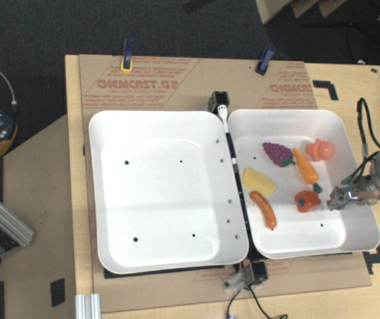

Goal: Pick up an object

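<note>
The right bin holds several toy foods: purple grapes, an orange carrot, a pink-orange fruit, a yellow piece, a reddish sausage and a red tomato-like piece. My gripper comes in from the right edge and sits low over the right side of that bin, just right of the red piece. Its tip looks small and dark here.
The left bin lies beside the right one, with a dark divider rail between them. Both rest on a cardboard sheet with blue clamps at the back. A cable hangs near the arm.
</note>
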Motion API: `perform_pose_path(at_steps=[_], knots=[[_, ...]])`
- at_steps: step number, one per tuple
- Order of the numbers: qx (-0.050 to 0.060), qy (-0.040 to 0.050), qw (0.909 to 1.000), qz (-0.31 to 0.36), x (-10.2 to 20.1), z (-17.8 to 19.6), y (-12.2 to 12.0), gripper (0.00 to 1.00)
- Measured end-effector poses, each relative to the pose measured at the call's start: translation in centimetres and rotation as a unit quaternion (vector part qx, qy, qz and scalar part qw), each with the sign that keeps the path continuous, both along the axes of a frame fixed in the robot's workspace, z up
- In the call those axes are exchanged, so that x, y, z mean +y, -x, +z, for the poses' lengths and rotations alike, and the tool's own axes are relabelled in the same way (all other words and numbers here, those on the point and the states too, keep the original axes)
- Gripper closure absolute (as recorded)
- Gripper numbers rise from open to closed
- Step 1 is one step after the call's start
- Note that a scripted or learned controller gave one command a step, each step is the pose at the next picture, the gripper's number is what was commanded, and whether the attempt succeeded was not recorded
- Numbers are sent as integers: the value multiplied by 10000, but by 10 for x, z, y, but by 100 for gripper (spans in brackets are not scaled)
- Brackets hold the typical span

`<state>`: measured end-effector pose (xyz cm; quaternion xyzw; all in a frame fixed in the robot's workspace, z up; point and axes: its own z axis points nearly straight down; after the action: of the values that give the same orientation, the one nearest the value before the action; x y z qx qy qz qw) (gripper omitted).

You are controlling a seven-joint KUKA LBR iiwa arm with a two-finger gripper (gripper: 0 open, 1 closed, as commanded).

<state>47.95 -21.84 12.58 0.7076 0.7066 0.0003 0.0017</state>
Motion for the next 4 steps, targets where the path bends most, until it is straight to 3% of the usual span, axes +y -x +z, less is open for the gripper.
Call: perform_pose_path(at_steps=[3,4], knots=[[-33,26,10000,-8,-1,30,-1,100],[24,-16,10000,-1,-5,-44,1,100]])
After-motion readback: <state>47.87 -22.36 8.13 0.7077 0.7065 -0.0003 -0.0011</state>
